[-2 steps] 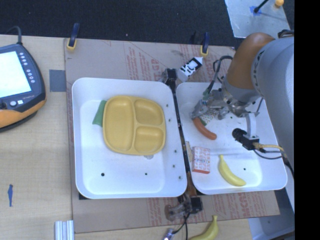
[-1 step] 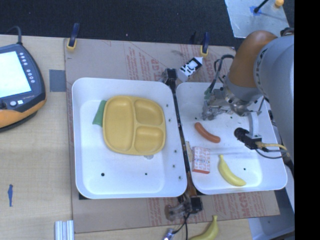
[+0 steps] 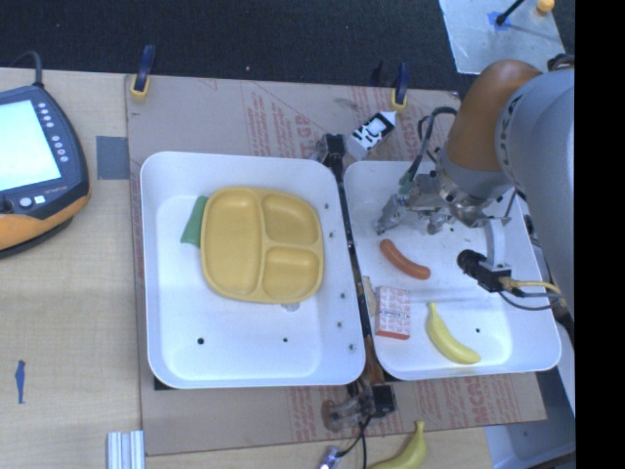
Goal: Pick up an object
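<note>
In the right bin lie an orange-red sausage, a yellow banana and a small red-and-white box. My gripper hangs over the far part of that bin, just beyond the sausage and not touching it. Its two fingers are spread apart with nothing between them. In the left bin a yellow divided plate rests on top of a green flat piece, of which just the left edge shows.
The grey arm with its orange band comes in over the right bin's far right corner. A second banana lies on the bench in front of the bins. A control pendant sits far left.
</note>
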